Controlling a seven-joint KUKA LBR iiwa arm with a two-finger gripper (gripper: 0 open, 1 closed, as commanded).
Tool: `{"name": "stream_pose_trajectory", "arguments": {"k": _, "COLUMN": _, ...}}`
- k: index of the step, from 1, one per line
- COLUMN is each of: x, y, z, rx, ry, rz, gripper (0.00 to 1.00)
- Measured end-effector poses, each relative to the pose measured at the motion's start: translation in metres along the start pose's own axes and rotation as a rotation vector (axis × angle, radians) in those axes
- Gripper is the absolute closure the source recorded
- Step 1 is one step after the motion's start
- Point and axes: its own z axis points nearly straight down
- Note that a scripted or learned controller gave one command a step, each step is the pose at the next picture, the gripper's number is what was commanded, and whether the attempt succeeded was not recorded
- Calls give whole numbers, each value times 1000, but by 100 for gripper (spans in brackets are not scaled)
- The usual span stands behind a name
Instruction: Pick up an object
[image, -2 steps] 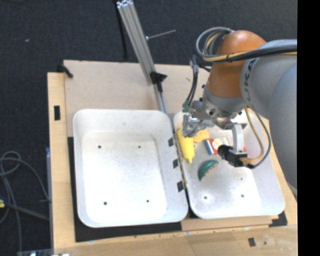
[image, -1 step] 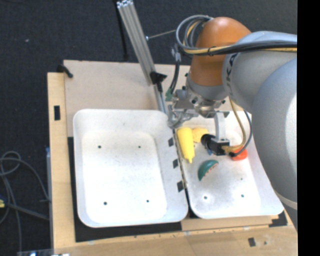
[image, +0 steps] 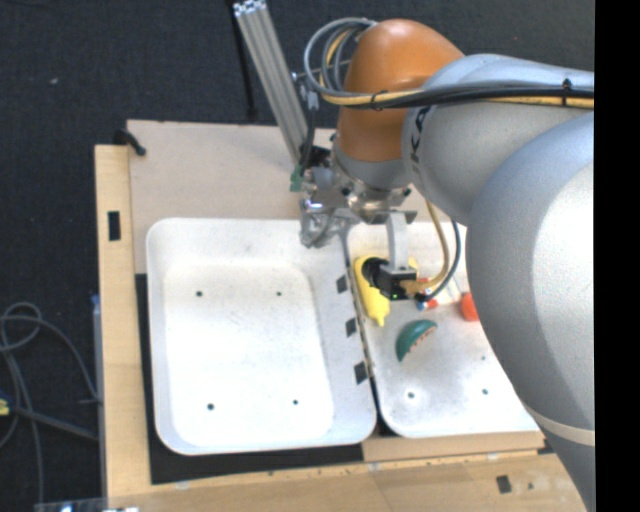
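Chunky arm (image: 520, 200), smooth light-grey shell, with a rounded glossy orange band (image: 390, 75) above the wrist. Black and yellowish cables run along the top and loop by the orange part. The wrist end is bare metal with a dark cable dangling off it.

A robotics lab or test cell, by every sign. Shown by the large grey arm (image: 520, 200) with its orange band (image: 395, 75) and exposed cabling, the two shallow white bins (image: 180, 250) set side by side on a plain wooden bench (image: 200, 160), and an aluminium extrusion post (image: 275, 85) rising behind. Further marked by loose cables (image: 40, 350) trailing over dark carpet (image: 100, 60) at the left.
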Motion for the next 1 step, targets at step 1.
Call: {"name": "stream_pose_trajectory", "arguments": {"k": 1, "x": -4, "y": -1, "z": 0, "rx": 3, "ry": -3, "rz": 2, "gripper": 0}}
